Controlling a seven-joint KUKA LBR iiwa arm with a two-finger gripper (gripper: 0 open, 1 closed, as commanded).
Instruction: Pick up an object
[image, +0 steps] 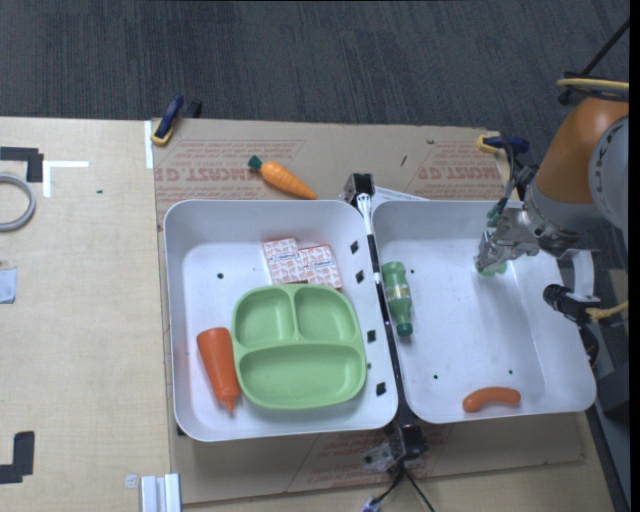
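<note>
My gripper (492, 262) hangs over the far right part of the right bin (470, 330), its tips close to the bin floor. A green bottle (397, 297) lies along that bin's left wall, well to the left of the gripper. An orange sausage (491, 399) rests near the bin's front edge, below the gripper. In the left bin (190, 300) sit a green divided plate (299, 346), an orange-red bottle (218, 367) and a red-and-white packet (298, 262). Nothing shows between the fingers.
A toy carrot (283, 178) lies on the cardboard behind the left bin. Black clips (359, 187) join the bins at their shared wall. A blue clamp (167, 120) holds the cardboard's back left corner. The arm's wrist and cable (570, 290) overhang the right bin's right rim.
</note>
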